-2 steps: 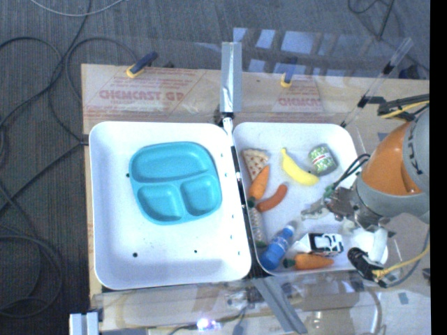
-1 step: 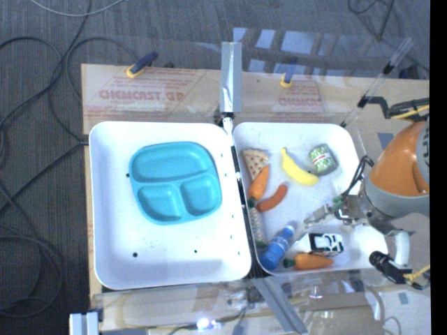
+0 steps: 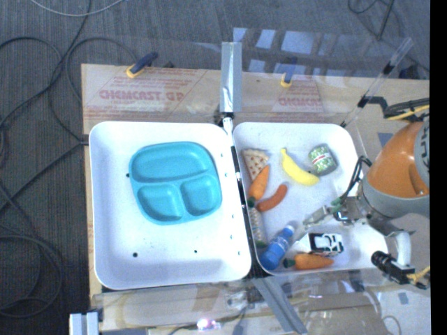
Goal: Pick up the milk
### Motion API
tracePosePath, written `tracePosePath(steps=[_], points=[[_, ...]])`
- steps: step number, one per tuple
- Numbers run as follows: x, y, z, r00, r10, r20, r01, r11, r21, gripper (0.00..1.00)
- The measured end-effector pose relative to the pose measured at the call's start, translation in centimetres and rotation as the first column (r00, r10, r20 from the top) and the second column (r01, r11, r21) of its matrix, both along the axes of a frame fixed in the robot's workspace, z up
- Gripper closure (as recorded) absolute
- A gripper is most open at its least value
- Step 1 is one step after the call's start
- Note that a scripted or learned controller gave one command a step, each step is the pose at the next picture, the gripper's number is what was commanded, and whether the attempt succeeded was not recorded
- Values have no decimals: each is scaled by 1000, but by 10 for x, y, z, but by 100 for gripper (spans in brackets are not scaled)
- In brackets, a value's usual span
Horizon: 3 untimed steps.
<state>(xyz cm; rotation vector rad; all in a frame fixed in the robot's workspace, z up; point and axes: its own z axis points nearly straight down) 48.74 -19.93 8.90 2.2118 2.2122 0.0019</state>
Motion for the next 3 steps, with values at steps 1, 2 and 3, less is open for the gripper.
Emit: tracePosePath(steps=[1, 2, 3], points=[[3, 28, 29, 998, -63, -14, 63, 998, 9, 0], [-1, 7, -1, 997, 83, -7, -83, 997, 9, 0], [15, -12, -1, 990, 138, -13, -137, 990, 28, 0]])
